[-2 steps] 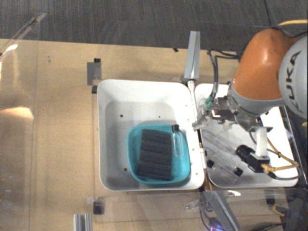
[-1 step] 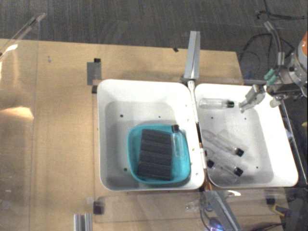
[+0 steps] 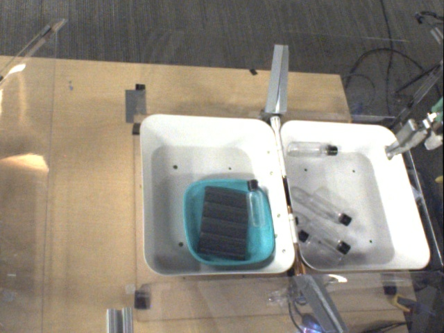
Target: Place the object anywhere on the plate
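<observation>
The jaws hung by the far right corner of the right bin [image 3: 414,245] (spread or pressed together, I could not tell). Clear tubes [image 3: 322,207] lay there, near the table's right edge. It seemed best to drop straight over one tube, squeeze its middle, then carry it to the blue plate [image 3: 191,214].

End effector [image 3: 402,146] at right edge, raised.

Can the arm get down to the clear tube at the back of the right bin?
Probably yes. The tube lies alone near the back wall of the right bin, nothing over it, and the gripper sits at that bin's right rim.
</observation>
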You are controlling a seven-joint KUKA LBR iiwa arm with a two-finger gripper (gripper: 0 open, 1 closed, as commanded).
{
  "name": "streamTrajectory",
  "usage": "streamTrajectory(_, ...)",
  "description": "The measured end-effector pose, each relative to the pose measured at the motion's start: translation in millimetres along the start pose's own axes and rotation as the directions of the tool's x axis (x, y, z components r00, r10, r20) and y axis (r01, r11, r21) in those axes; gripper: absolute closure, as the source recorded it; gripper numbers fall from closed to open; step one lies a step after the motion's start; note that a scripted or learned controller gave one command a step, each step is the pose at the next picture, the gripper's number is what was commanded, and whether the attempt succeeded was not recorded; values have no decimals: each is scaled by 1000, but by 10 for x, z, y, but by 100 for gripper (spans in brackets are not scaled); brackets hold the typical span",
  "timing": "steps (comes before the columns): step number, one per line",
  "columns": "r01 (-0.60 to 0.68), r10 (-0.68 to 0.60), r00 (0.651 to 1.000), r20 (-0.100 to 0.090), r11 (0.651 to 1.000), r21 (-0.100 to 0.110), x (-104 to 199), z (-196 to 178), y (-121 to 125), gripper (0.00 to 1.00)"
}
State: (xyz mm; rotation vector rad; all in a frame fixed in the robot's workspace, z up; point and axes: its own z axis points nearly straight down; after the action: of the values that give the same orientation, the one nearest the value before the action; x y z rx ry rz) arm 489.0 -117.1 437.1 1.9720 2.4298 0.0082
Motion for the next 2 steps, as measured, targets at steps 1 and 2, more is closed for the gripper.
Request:
streamTrajectory(1,-96,96,995,1,995,1,-571,2,-122,0)
streamTrajectory(2,-86,86,996,7,996,-9,-564,-127,-90,100)
